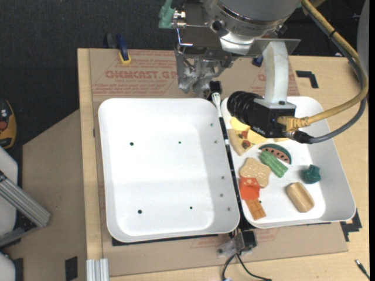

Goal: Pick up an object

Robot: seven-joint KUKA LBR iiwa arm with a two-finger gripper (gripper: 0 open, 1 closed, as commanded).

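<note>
My gripper (pixel 197 78) hangs high over the back edge of the bench, just behind the far right corner of the left bin (pixel 106 157), with nothing seen in it. The right bin (pixel 337 174) holds several toy foods: a yellow cheese wedge (pixel 237 134), a watermelon slice (pixel 277 153), a green pickle (pixel 275 166), a tan cracker (pixel 254 171), a red-and-orange piece (pixel 251 195), a tan bread roll (pixel 300 196) and a dark green broccoli (pixel 311 173). The arm's wrist covers the back of that bin.
Both bins sit on a brown board (pixel 146 72) with red lettering. A blue and yellow clamp (pixel 122 47) grips the board's back left edge. An aluminium rail (pixel 23 202) lies off the bench at the lower left.
</note>
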